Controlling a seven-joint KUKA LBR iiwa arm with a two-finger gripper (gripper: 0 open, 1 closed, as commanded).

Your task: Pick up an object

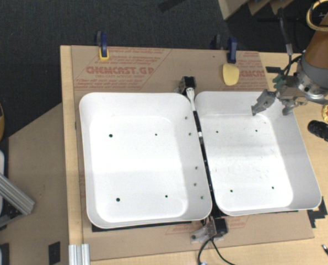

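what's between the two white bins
In the camera view, a thin black strip runs along the seam between the left bin and right bin.

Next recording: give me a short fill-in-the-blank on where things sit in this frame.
1. The bench bears ___ shallow white bins.
2. The tool hovers over the far edge of the ___ bin.
3. The yellow piece lies on the board, beyond the bins, under a ___ clamp.

Missing words: two; right; blue
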